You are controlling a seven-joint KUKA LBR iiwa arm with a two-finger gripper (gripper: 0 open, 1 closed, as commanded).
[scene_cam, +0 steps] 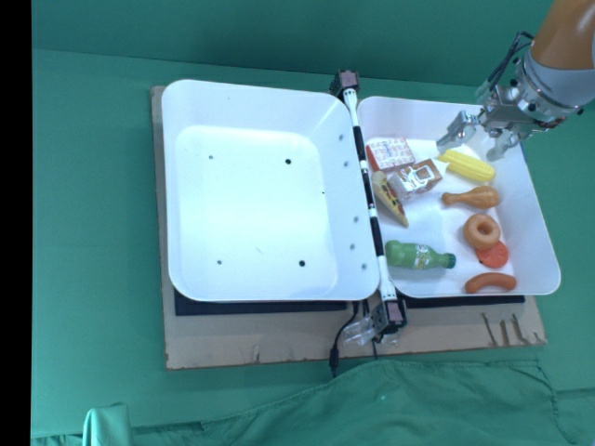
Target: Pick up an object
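Observation:
The right bin [535, 221] holds several toy foods: a yellow corn cob [468, 165], a chicken drumstick [472, 197], a donut [482, 229], a red-orange round piece [495, 254], a sausage [490, 282], a green bottle [418, 256], a pizza slice [390, 198] and two small boxes [390, 152] [416, 178]. My gripper [477, 136] hangs above the back of this bin, just over the corn cob's far end. Its fingers [454, 131] are spread open with nothing between them.
The left bin [186, 110] lies beside the right one, with a black-and-white divider rail [364, 179] between them. Both rest on a cardboard sheet [279, 351] on green cloth. The arm comes in from the upper right.

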